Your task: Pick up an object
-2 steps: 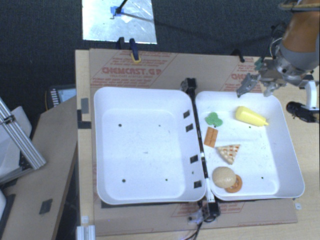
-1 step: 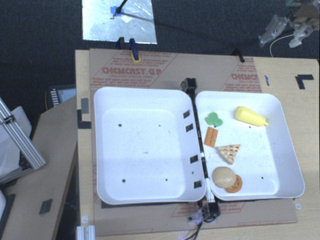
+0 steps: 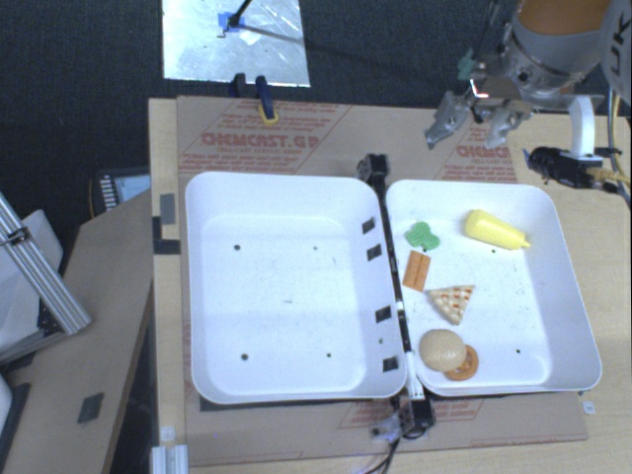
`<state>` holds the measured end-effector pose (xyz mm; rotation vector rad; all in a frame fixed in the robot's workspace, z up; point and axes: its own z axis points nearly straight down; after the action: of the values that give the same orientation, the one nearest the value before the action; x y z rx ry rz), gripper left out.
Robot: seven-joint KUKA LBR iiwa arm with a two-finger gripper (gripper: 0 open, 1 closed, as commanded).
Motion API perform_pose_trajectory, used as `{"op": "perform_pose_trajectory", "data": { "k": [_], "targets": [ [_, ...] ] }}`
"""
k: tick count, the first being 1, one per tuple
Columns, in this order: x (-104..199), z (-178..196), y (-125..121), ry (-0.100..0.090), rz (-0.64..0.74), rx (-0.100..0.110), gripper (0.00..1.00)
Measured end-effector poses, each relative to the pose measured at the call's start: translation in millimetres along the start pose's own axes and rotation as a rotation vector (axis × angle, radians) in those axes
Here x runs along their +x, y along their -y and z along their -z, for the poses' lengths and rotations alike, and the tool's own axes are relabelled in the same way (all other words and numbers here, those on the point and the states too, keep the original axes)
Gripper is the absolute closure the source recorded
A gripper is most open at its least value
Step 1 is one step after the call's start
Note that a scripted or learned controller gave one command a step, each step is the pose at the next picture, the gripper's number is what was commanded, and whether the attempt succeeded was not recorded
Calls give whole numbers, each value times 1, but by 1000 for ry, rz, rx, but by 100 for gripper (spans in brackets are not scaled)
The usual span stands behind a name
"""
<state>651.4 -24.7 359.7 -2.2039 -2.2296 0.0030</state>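
Observation:
My gripper (image 3: pixel 472 128) hangs high above the far edge of the right bin (image 3: pixel 553 265), fingers spread apart with nothing between them. Below it in that bin lie a yellow squash-like piece (image 3: pixel 496 230), a green leafy piece (image 3: pixel 423 235), an orange carrot stick (image 3: pixel 418 270), a pizza-slice wedge (image 3: pixel 451 301), a tan bun (image 3: pixel 441 348) and an orange disc (image 3: pixel 464 363) tucked beside the bun. The yellow piece is the one nearest under the gripper.
The left bin (image 3: pixel 286 284) sits beside the right one, joined by black clips (image 3: pixel 373 227) along the shared wall. A silver sheet (image 3: pixel 235 28) lies at the back left. A black fitting (image 3: pixel 563 166) sticks out by the right bin's far corner.

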Motion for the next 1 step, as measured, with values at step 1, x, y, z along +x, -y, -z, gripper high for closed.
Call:
{"op": "perform_pose_trajectory", "data": {
  "k": [1],
  "targets": [
    [48, -182, -18, 2, -4, -2, 0]
  ]
}}
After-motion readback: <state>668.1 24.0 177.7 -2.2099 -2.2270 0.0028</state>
